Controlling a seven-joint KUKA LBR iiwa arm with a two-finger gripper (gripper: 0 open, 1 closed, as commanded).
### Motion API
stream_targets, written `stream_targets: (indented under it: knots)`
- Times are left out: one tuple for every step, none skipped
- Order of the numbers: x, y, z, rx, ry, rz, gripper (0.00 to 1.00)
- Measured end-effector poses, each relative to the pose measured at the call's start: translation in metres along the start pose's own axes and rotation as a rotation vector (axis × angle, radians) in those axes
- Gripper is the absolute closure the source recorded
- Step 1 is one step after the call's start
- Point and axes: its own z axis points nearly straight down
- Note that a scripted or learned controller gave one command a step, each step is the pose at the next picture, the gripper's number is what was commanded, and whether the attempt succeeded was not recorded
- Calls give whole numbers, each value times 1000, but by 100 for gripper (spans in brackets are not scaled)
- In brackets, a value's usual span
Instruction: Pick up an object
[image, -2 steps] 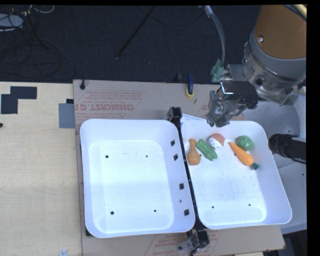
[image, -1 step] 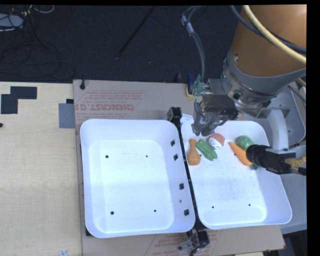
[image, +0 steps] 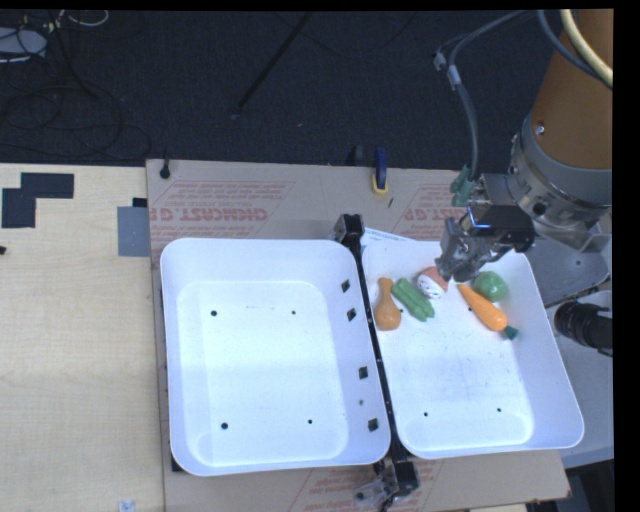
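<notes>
The gripper hangs over the right bin's far side, just above a small red-and-white object; its finger spread can't be told. Beside lie a smooth carrot, green pickle, orange gourd.

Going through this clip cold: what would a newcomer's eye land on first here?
Probably the small cluster of bright toy foods in the upper part of the right bin: an orange carrot, a green piece and a tan gourd-shaped one. Next, the gripper hanging right above that cluster, by a red-and-white item.
</notes>
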Motion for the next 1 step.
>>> stream_targets:
  knots:
    - [40, 7, -59, -6, 3, -8, 100]
